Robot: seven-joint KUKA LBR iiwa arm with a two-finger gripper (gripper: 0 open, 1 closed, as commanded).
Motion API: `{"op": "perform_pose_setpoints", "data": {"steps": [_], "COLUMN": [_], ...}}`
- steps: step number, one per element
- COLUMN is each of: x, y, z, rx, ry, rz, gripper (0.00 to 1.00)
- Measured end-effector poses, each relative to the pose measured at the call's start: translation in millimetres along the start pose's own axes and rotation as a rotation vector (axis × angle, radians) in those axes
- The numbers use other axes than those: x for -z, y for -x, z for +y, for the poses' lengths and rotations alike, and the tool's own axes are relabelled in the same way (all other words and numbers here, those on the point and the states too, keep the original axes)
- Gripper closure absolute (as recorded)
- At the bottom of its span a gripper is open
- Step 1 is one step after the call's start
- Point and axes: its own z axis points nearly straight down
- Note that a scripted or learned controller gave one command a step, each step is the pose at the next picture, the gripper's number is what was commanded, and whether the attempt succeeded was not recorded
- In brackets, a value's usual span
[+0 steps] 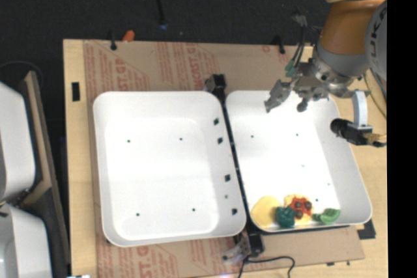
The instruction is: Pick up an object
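Fig. | gripper (287,99): we see fingers spread, holding nothing, at the right bin's (339,159) far edge | toys (296,210): clustered at its near edge, well apart, toward us

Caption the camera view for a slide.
Open hand above the right bin's far edge; small toys cluster at its near edge.

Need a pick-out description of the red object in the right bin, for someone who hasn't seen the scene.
Start at the right bin, the one the gripper hangs over, and go to its near edge, where a small cluster of objects lies. The red object sits in the middle of that cluster, on top of the pale yellow piece, between the teal object and the green object. It is the only red item there.
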Motion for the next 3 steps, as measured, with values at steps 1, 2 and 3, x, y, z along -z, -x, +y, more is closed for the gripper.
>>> {"op": "perform_pose_setpoints", "data": {"steps": [1,2,3], "x": [-85,-134,-96], "y": [48,100,114], "z": [-33,-109,-130], "rx": [-0.004,-0.007,-0.002], "ry": [-0.008,-0.006,0.002], "rz": [0.000,0.000,-0.002], "gripper": [0.00,0.00,0.00]}}
